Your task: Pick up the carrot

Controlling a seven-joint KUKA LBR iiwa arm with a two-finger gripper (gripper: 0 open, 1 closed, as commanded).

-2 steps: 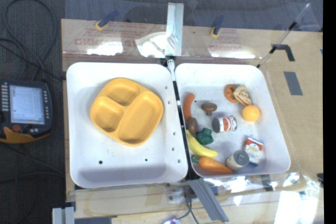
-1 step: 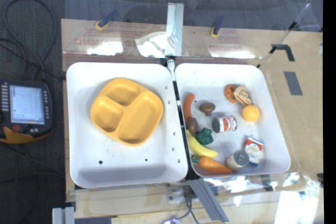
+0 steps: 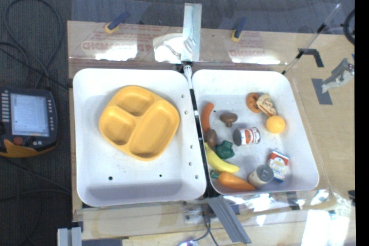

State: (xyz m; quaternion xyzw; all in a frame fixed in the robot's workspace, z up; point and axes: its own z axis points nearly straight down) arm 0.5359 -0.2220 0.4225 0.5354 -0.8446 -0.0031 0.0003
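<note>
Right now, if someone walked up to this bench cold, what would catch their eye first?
Most likely the big yellow divided plate, alone in the left bin. Next, the right bin with its clutter of small things: the carrot lying at the near edge beside a banana, a small can in the middle and an orange ball toward the right.

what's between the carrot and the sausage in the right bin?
In the camera view, the carrot lies at the bin's near edge and the sausage near the divider. Between them sit a banana, a green piece and a small brown item.
</note>
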